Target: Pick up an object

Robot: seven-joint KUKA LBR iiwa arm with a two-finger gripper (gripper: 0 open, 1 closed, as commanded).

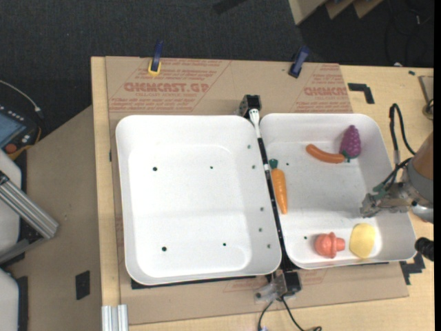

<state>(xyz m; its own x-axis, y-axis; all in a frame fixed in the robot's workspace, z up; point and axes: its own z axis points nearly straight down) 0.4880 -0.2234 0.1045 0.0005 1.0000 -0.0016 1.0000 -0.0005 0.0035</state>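
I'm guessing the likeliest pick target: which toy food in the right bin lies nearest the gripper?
The yellow lemon, just below the gripper at the bin's right side. The red piece, carrot, sausage and grapes lie farther off.

**Smooth plastic on matt board**

Both white bins (pixel 186 198) look like smooth, faintly glossy plastic. Beneath them lies matt brown cardboard (pixel 207 81) with printed lettering. The carrot (pixel 278 190) and lemon (pixel 363 241) appear as smooth toy plastic.

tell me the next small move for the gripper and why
Probably shift the gripper slightly toward the near edge and lower it over the lemon. The lemon is the closest object, lying just below the gripper in the camera view, in the right bin beside the pink toy.
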